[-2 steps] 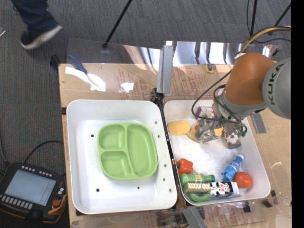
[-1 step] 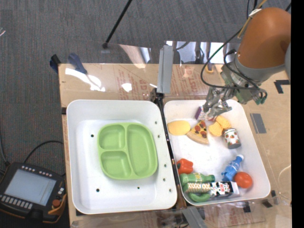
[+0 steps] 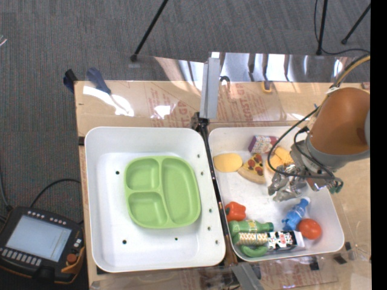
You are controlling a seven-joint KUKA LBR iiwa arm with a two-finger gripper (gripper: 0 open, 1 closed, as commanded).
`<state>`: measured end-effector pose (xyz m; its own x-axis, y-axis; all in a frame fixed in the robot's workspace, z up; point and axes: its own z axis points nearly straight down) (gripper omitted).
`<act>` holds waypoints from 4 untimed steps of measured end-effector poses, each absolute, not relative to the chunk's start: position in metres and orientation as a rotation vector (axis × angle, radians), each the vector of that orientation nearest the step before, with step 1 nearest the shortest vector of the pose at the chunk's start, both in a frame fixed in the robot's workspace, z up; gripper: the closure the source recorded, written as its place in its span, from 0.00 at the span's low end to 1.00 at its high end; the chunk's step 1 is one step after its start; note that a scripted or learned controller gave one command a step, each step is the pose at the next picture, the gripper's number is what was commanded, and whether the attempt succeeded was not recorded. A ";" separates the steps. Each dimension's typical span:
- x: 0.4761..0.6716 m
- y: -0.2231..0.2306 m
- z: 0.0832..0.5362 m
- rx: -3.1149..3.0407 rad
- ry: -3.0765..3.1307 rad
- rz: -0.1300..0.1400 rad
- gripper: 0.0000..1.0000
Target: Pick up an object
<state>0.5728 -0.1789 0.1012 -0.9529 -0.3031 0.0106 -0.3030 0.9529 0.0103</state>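
- Pendant (image 3: pixel 41 239) with a lit screen is seen on the floor, far to the left of the gripper (image 3: pixel 286 187), beyond both bins.
- A green divided plate (image 3: pixel 162 191) is seen lying flat in the left bin (image 3: pixel 103 144), well to the gripper's left, across the wall between the bins.
- In the right bin (image 3: pixel 230 139), a yellow round piece (image 3: pixel 227 162) is found up and to the left of the gripper, with a toy pizza slice (image 3: pixel 254 168) just beside it, nearer the tool.
- Below and left of the gripper, an orange toy (image 3: pixel 235 211) is seen, with a green bottle (image 3: pixel 249 227) and a black-and-white spotted carton (image 3: pixel 282 240) laid along the near wall.
- The gripper is held low over the bin floor; how its metal fingers stand cannot be told from this angle, and nothing is seen between them.
- A blue toy (image 3: pixel 296 213) is placed just below the gripper, apart from it, and a red ball (image 3: pixel 309 228) sits just beside the toy, lower right.
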 end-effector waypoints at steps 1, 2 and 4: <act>0.634 -0.158 0.086 0.471 -3.106 -0.002 1.00; 0.636 -0.156 0.095 0.474 -3.109 -0.006 1.00; 0.595 -0.105 0.099 0.308 -3.118 -0.008 1.00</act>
